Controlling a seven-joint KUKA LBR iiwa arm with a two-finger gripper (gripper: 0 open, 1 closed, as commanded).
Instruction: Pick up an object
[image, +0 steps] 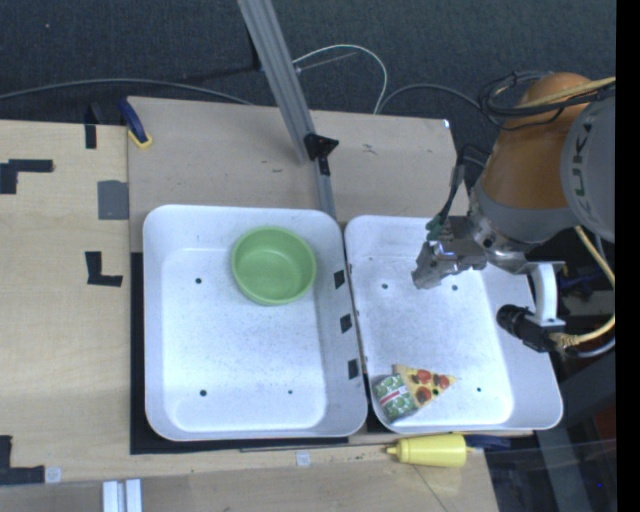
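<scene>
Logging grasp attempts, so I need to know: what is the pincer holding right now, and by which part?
Nothing is held. The pincer hovers over bare floor of the right bin, apart from the pizza slice.

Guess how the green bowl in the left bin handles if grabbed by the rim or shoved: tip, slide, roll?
The green bowl sits upright, mouth up, and looks wide and shallow, so it probably slides on the left bin rather than tipping or rolling. It looks like thin plastic, likely light. A rim pinch may tilt it; the smooth wall could slip.
</scene>
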